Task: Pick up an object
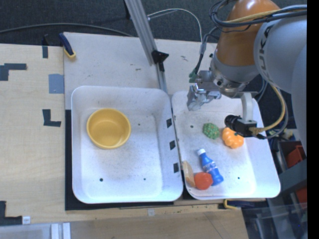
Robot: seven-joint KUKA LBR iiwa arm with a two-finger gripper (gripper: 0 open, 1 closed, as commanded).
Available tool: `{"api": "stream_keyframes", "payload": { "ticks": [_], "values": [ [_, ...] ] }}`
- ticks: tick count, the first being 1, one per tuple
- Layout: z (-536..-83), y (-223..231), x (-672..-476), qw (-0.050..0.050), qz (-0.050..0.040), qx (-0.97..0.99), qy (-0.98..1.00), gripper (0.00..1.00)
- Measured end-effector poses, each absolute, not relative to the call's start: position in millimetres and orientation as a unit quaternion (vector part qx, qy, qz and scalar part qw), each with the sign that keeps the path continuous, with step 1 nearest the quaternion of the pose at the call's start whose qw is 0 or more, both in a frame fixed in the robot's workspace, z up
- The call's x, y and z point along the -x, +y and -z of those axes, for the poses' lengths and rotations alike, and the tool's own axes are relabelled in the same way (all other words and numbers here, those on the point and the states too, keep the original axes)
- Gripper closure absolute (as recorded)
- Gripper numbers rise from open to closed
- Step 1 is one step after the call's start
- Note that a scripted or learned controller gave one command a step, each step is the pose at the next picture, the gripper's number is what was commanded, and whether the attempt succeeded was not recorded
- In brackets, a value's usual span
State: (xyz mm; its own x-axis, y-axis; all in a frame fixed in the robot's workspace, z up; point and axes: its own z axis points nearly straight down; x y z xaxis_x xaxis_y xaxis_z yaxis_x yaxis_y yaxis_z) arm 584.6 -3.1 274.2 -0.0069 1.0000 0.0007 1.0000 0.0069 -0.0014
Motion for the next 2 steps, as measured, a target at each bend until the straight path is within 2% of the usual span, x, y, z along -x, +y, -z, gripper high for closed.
{"api": "stream_keyframes", "payload": {
  "ticks": [2],
  "values": [
    [-267.2, 101.0, -614.9, 0.001, -0.0002, 0.705, -0.709, 1.00]
  ]
}}
